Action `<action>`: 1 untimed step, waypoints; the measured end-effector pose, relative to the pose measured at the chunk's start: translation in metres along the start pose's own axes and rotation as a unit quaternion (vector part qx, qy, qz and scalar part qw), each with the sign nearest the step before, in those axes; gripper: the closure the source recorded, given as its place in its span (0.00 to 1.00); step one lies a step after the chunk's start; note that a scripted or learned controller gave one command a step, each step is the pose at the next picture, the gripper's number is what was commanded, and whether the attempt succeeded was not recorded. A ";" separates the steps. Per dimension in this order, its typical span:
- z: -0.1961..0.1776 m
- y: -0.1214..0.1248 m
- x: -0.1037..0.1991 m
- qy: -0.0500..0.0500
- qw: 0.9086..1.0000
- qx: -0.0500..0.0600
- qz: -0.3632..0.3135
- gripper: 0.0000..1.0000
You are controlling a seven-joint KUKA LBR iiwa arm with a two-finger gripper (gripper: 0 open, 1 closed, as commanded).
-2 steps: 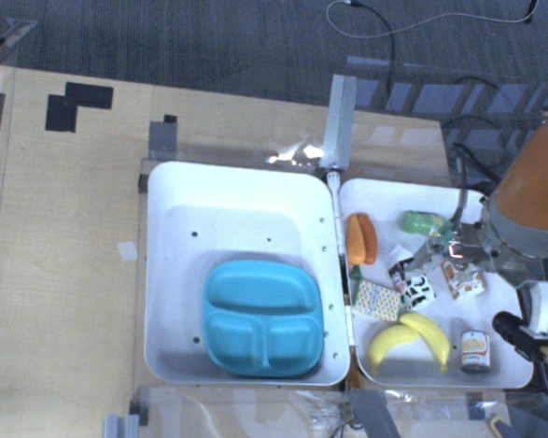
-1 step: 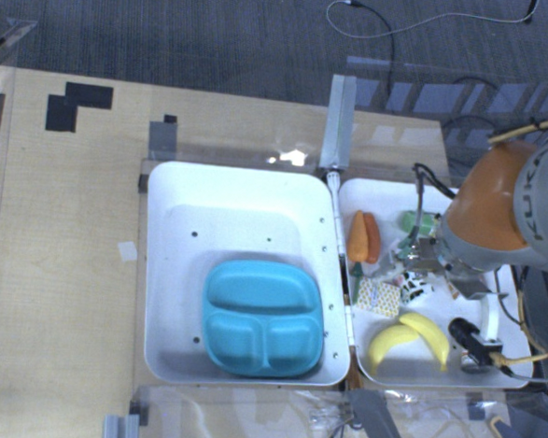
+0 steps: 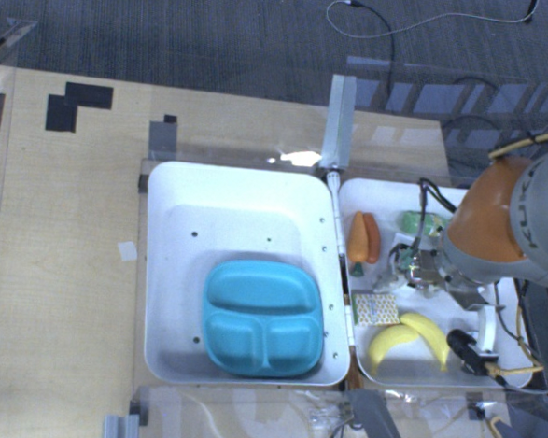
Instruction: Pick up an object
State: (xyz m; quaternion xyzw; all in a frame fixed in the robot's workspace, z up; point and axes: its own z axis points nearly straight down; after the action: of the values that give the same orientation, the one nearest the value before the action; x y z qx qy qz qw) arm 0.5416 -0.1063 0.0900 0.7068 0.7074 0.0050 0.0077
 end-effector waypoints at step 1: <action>-0.010 0.002 0.002 0.001 1.000 -0.001 -0.002 1.00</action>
State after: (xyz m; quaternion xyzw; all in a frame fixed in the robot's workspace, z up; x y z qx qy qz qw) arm 0.5436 -0.1042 0.1003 0.7055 0.7087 0.0066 0.0073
